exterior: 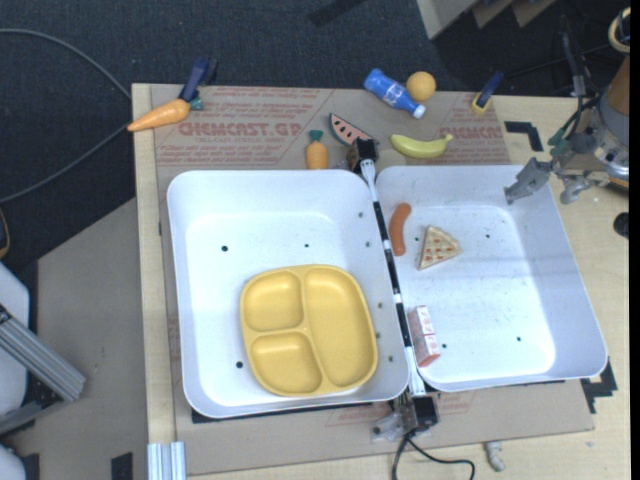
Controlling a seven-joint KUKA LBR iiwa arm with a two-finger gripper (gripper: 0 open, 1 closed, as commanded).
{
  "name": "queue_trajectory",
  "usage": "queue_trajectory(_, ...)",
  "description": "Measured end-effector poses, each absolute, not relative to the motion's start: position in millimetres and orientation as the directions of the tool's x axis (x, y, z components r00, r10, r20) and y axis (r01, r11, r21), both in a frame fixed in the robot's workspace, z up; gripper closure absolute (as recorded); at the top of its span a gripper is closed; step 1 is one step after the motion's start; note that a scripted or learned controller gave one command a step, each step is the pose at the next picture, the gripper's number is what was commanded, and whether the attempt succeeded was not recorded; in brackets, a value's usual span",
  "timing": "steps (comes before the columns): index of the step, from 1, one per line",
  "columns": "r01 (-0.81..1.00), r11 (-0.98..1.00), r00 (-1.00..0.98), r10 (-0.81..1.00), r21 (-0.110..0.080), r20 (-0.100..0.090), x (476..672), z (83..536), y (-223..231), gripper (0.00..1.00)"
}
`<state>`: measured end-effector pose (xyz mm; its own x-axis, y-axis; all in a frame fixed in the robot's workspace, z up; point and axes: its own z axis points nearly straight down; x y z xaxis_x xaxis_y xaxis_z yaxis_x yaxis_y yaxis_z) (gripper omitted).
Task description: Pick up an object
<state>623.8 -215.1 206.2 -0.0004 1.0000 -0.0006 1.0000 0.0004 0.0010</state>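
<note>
The pizza slice (pixel 438 247) lies in the right bin (pixel 560 308), toward its far left part, its tip pointing far. The claw (pixel 548 180) hangs over that bin's far right rim, open and holding nothing, so the slice lies to its left and nearer. A sausage (pixel 399 226) lies just left of the slice, its long axis running near to far. A small carton (pixel 424 333) rests at the near left. The left bin (pixel 200 268) holds a yellow tray (pixel 308 328). On the counter (pixel 250 118) beyond lies a banana (pixel 420 145).

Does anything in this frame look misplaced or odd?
Yes. Several toys lie on the bench behind the bins, not in them: a carrot, a bottle, an orange, a banana and a watermelon slice. No spill or damage is visible.
</note>
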Motion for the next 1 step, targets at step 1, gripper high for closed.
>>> queue_trajectory(1, 1.000, 0.002, -0.002, 1.000, -0.003, 0.002, 662.2, 130.5, -163.9, 0.00)
